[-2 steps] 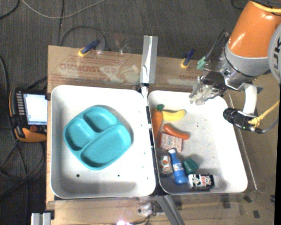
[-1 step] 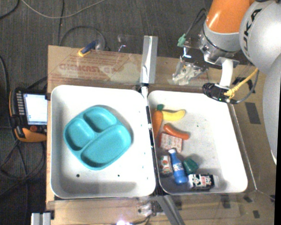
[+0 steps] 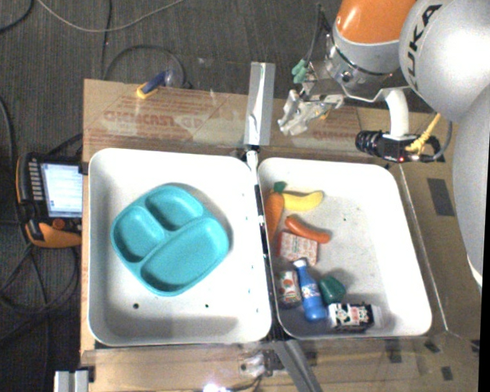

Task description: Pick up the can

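Red can [image 3: 288, 288] in right bin [image 3: 406, 240] | tool [image 3: 302, 114] above rim | finger state unclear

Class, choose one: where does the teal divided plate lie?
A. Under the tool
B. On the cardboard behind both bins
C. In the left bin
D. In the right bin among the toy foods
C: the teal divided plate rests inside the left bin, apart from the toy foods.

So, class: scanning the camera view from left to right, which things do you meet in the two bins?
Blue divided plate → carrot → can → blue bottle → black-and-white carton. The banana, sausage and red packet overlap these in position, so they are left out.
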Controlling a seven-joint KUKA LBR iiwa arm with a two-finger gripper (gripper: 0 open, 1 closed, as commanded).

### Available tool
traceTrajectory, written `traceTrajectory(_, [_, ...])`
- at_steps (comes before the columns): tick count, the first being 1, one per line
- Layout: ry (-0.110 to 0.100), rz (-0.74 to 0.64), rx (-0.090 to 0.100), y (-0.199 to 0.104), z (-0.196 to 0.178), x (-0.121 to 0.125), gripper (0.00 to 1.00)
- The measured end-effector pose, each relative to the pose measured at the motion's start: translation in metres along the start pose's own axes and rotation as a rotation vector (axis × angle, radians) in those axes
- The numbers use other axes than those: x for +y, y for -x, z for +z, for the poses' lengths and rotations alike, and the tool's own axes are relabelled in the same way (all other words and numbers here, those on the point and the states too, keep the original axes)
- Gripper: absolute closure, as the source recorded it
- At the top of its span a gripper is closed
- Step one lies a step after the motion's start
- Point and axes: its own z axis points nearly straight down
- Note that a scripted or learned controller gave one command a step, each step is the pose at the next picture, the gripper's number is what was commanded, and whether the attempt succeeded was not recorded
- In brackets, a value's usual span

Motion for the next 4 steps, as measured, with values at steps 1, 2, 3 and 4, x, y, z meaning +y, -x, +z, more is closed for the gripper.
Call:
traceTrajectory(1, [-0.001, -0.022, 0.000, 0.001, 0.010, 0.000, 1.00])
traceTrajectory(2, [-0.003, 0.042, 0.002, 0.029, 0.151, -0.026, 1.00])
traceTrajectory(3, [-0.002, -0.126, 0.003, 0.008, 0.150, -0.043, 1.00])
traceTrajectory(4, [0.000, -0.118, 0.003, -0.037, 0.087, -0.010, 1.00])
